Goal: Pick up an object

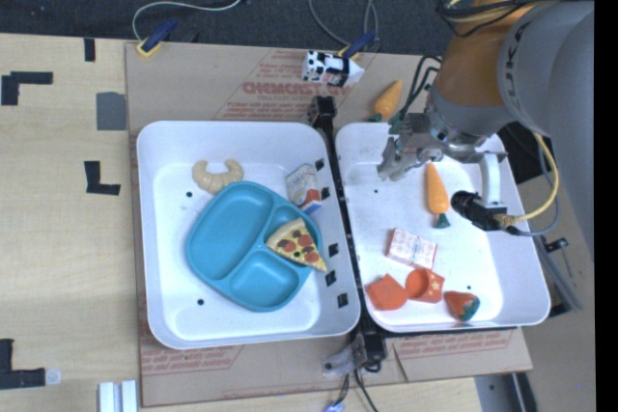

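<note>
gripper (394, 165): fingers' state unreadable, upper-left of right bin (521, 289) | carrot (437, 191): lengthwise top-to-bottom, green tip toward bottom edge

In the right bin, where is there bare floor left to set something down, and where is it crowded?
Right bin: bare floor lies at its left side, bordered by the gripper above and the pink block to the right. The near edge is crowded: orange pieces and strawberry. The carrot sits beside the gripper.

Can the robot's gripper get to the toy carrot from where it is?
Probably yes. The gripper hangs in the right bin, and the carrot lies just beside it on the bin floor, with nothing on top of it.
</note>
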